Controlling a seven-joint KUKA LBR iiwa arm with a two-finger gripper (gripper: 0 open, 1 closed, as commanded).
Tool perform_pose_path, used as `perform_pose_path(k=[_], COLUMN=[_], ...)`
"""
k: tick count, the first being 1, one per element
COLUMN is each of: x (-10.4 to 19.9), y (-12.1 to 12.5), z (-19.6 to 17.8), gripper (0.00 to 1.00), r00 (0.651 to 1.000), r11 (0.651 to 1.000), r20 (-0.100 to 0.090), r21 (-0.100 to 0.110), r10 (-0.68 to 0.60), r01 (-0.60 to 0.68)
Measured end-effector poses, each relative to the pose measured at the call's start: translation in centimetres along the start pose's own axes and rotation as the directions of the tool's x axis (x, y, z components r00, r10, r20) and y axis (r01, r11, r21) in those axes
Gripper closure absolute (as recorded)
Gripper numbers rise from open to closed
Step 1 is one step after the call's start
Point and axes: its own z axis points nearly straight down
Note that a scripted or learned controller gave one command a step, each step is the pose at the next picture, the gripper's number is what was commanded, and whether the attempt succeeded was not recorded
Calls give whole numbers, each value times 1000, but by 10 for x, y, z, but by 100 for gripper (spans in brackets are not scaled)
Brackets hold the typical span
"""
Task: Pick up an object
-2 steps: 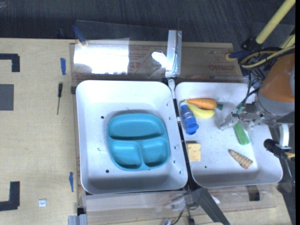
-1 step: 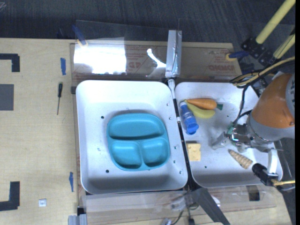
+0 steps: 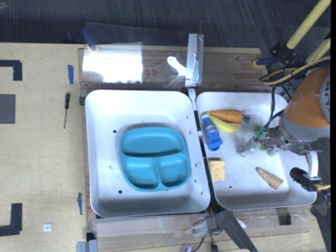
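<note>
You're still on the approach: the gripper (image 3: 251, 147) hovers in the right bin (image 3: 247, 194), claw state I cannot tell, so next descend onto the cone (image 3: 270, 177) at its five o'clock.

Glossy blue plastic tray (image 3: 154, 158) in smooth white bin (image 3: 100, 140); matt wooden bench (image 3: 37, 156).

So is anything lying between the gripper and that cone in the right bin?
Nothing visible. The gripper hovers over bare bin floor, and the cone lies below and to its right in the view, with only white bin between them.
</note>
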Motion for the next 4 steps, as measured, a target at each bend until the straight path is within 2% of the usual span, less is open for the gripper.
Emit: perform_pose_path(k=[1,2,3,4], x=[11,11,11,11], y=[69,71,71,110], z=[1,-12,-11,1], gripper=[0,100,0,0], r00=[990,990,990,989], r11=[990,990,990,988], r20=[0,2,2,4], r21=[2,-6,-4,21], r10=[-140,-141,-142,150], r01=[140,141,142,-150])
